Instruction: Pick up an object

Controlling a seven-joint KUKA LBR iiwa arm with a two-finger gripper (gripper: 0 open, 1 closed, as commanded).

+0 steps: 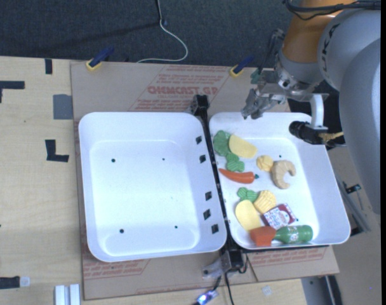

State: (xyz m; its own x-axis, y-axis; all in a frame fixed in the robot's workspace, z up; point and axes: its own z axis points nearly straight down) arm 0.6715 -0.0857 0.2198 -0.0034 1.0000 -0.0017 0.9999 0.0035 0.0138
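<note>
Pincer (252,112), grip state unclear, hangs above right bin (320,189) of toy food (263,202); left bin (94,170) alongside.

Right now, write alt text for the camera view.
The gripper hangs above the far rim of the right bin, which holds toy foods including a carrot and a green bottle; the left bin lies alongside.

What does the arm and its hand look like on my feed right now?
The arm is bulky, with smooth rounded grey casing and a glossy orange band above the wrist. Thin dark cables loop around that band. The hand is a small dark metal assembly with a teal-green detail at its top.
</note>
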